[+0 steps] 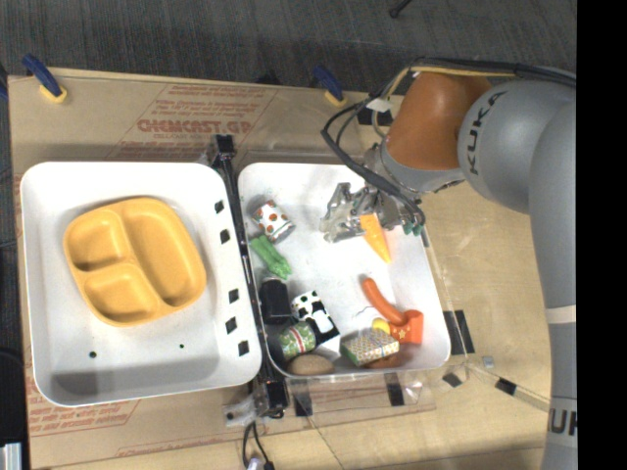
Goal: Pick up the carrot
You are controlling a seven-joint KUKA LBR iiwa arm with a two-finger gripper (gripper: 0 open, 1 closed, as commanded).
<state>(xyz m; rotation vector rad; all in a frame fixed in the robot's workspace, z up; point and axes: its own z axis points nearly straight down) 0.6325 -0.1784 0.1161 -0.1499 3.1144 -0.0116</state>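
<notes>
One carrot (377, 238) seen at gripper (358, 215), upper right of the right bin (431, 272), tip pointing toward lower frame. Fingers: cannot tell whether spread or closed, nor whether carrot sits between them; metal parts blur together. Carrot touching or just beside gripper, apparently near the bin floor. Judged: approach done, grasp unconfirmed, lift remaining. Outward, same bin: one green pepper-like piece (268, 257), one red-and-white item (271, 220), one red-orange toy (392, 314), further clutter at lower edge, not countable. Left bin (39, 292): one yellow divided tray (134, 258). Two bins total.
</notes>
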